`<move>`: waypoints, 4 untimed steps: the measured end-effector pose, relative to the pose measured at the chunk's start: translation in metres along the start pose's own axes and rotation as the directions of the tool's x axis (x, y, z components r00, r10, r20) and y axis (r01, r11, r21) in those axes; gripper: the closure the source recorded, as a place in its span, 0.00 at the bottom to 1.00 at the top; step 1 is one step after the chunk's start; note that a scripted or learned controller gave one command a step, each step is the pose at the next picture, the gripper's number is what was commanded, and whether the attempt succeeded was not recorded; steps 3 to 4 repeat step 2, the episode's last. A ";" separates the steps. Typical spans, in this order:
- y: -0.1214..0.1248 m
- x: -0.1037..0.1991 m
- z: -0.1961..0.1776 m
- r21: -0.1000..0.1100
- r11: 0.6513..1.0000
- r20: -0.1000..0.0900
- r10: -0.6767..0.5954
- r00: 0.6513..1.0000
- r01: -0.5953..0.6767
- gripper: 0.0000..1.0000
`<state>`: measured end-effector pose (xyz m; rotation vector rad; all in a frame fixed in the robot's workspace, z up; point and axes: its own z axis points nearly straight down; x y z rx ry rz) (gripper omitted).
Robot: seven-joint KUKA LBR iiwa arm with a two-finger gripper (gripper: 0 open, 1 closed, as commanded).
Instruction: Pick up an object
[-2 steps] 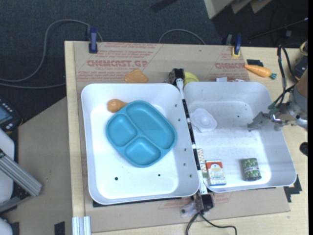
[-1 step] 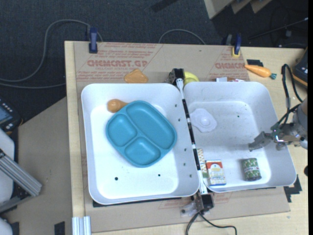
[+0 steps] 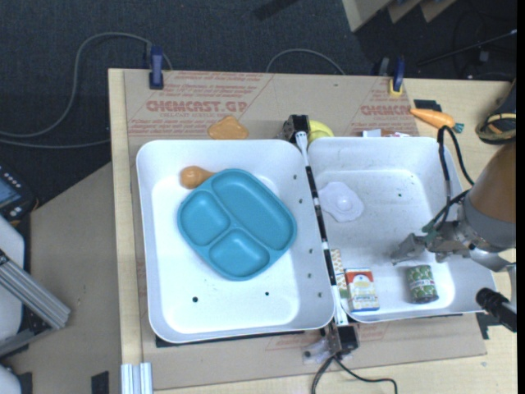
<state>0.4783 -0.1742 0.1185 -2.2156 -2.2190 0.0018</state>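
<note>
Arm's in from the right, and the gripper (image 3: 418, 247) hangs low over the right bin (image 3: 385, 150), its dark fingers (image 3: 404, 251) spread apart with nothing between them. Just below sits a small green can (image 3: 420, 284) on its side, near the front wall. Beside it, a small red-and-white carton (image 3: 362, 290). The left bin (image 3: 164, 302) carries a blue divided plate (image 3: 236, 222).

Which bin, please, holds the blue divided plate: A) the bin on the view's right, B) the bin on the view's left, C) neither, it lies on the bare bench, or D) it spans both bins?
B: the blue divided plate lies flat inside the left bin, beside a small orange-brown thing, while the right bin holds a small carton and a green can.
</note>
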 end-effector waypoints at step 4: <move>0.087 -0.050 0.017 -0.007 1.000 0.000 -0.001 1.000 0.001 0.00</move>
